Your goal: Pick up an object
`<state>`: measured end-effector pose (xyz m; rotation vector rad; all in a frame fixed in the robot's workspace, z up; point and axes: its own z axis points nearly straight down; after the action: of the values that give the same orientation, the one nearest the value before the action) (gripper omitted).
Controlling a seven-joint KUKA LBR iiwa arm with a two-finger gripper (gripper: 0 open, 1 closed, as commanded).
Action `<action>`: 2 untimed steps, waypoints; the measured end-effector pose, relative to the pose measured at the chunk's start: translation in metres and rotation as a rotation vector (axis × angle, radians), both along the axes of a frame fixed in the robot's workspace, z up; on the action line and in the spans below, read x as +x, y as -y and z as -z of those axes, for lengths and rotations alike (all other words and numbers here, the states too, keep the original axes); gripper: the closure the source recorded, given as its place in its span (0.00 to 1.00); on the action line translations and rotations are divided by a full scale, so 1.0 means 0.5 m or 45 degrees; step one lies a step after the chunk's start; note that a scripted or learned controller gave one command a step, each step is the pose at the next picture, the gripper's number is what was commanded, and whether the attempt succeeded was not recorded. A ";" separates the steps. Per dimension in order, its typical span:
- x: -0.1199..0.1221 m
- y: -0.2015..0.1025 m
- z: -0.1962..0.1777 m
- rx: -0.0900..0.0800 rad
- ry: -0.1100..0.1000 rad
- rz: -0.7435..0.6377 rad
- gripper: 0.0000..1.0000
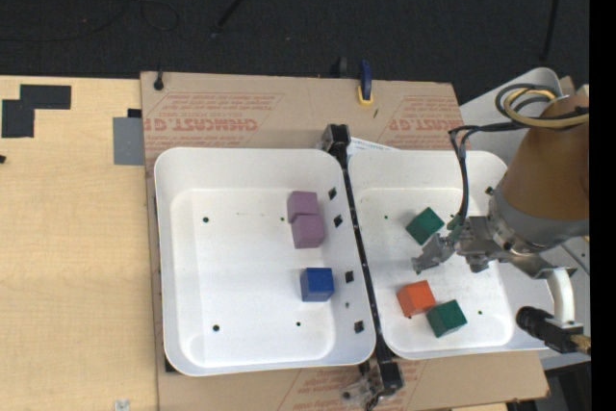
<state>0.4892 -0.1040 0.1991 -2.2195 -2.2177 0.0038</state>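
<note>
In the right bin (481,173) lie a green block (423,226), an orange block (416,297) and a second green block (446,317). My gripper (432,256) hangs over this bin, between the upper green block and the orange block, just above and to the right of the orange one. It reaches in from the right under the grey and orange arm (547,178). The left bin (192,207) holds two purple blocks (305,218) touching each other and a blue cube (317,284).
A black divider with clips (348,226) runs between the two bins. Cardboard (250,115) lies under the bins, with a blue and yellow clamp (365,82) at its far edge. Cables (525,99) loop near the arm at the right.
</note>
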 end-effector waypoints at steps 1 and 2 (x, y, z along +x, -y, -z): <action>-0.022 0.037 0.198 0.001 0.009 -0.003 0.00; -0.027 0.041 0.185 0.002 -0.001 0.007 1.00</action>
<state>0.4759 -0.1243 0.1064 -2.2246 -2.2101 0.0030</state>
